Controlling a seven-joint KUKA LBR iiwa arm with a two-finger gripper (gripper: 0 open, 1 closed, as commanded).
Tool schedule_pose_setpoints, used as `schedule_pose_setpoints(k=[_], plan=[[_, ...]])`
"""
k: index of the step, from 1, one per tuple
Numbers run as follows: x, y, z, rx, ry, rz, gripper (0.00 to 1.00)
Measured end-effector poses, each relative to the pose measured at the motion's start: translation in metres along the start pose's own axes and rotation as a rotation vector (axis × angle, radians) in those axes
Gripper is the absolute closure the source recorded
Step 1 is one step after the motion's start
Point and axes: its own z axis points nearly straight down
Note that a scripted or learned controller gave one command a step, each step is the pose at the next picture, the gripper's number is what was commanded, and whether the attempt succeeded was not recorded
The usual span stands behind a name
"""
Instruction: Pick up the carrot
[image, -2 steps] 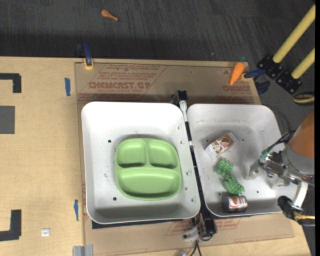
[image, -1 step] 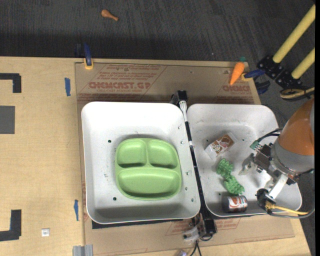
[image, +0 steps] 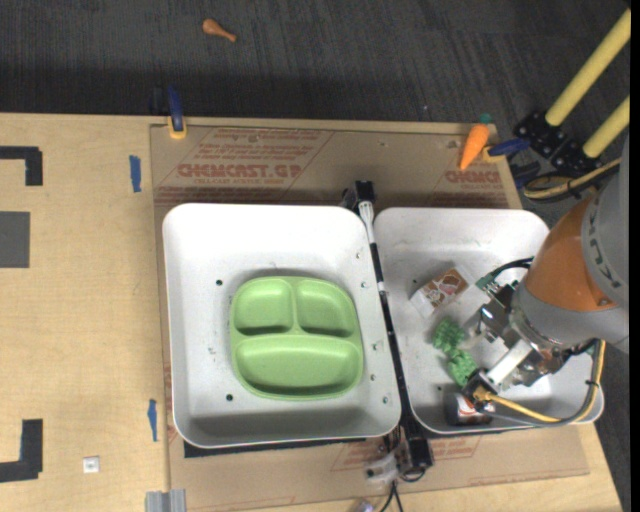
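**Plainly, the carrot is not yet lifted, and the tool is nowhere near it**

So far, as I judge it, the whole pick is left to do. The worktop (image: 80, 300) carries two white bins. The grey arm (image: 590, 270) reaches down into the right bin (image: 520, 225), and the tool (image: 497, 330) sits low inside it; whether the tool is open or closed I cannot tell, but nothing orange is at it. Across the shared rim from the tool, the left bin (image: 190, 300) holds a green divided plate (image: 297, 335).

The carrot (image: 472, 150) lies outside both bins, on the bare worktop just beyond the right bin's far rim, well apart from the tool and above it in the view. To finish, the tool would have to rise out of the bin, cross that rim, come down, close and lift.

The carrot's long axis runs steeply up the view, a little tilted; its green top points away from the tool, and its orange tip points back toward the bin and roughly toward the tool.

Just beside the tool lie a small printed packet (image: 440, 288) and some green pieces (image: 447, 335). Far from the tool, on the dark floor, is a small orange scrap (image: 218, 30), too small to identify.
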Motion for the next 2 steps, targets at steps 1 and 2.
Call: schedule_pose_setpoints(k=[1, 2], plan=[[0.000, 0.000, -0.010, 0.000, 0.000, -0.001, 1.00], [-0.048, 0.060, -0.035, 0.000, -0.001, -0.048, 1.00]])
